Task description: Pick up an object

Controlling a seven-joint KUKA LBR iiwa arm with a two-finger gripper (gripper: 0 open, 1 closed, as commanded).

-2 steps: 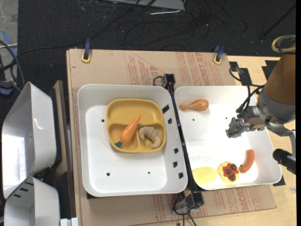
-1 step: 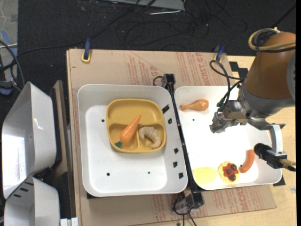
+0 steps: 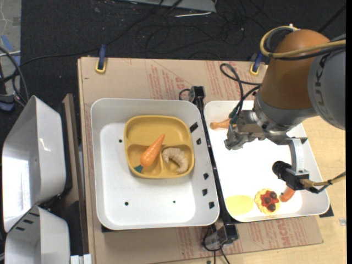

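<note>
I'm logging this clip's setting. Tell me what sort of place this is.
Most likely a robotics lab bench. Two white bins sit on a board clamped by yellow clamps, loose cables trail over the dark floor, and toy food like a carrot lies in a yellow plate.

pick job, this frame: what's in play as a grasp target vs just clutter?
In play:
hand, over the right bin
orange piece by the hand
yellow disc
red-topped item
carrot and shrimp on the yellow plate, left bin

Clutter:
yellow clamps on the board edge
cables on the floor
</note>
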